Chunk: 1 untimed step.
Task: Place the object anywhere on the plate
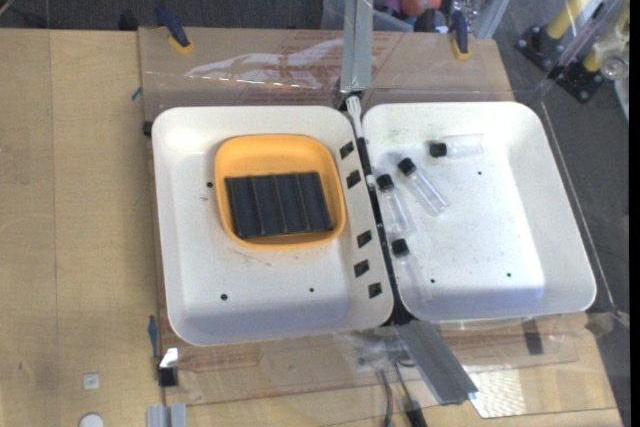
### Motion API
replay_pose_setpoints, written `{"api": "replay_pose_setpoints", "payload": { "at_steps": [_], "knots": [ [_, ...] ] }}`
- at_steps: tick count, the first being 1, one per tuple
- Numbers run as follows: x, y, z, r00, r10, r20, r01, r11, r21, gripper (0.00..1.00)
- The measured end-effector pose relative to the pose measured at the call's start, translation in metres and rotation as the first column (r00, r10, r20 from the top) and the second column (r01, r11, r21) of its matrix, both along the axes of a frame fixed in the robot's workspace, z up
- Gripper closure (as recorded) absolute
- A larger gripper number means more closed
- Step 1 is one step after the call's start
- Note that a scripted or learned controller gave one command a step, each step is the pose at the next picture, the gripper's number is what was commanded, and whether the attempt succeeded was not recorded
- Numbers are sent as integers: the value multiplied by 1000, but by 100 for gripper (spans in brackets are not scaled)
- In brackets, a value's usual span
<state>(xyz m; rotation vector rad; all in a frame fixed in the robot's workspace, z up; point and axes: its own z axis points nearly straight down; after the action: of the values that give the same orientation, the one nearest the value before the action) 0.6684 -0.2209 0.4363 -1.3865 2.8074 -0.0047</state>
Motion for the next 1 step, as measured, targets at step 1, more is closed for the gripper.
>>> {"api": "replay_pose_setpoints", "payload": {
  "at_steps": [1],
  "knots": [
    [0, 0, 0, 960, 281, -1, -281, 960, -2, 100]
  ]
}}
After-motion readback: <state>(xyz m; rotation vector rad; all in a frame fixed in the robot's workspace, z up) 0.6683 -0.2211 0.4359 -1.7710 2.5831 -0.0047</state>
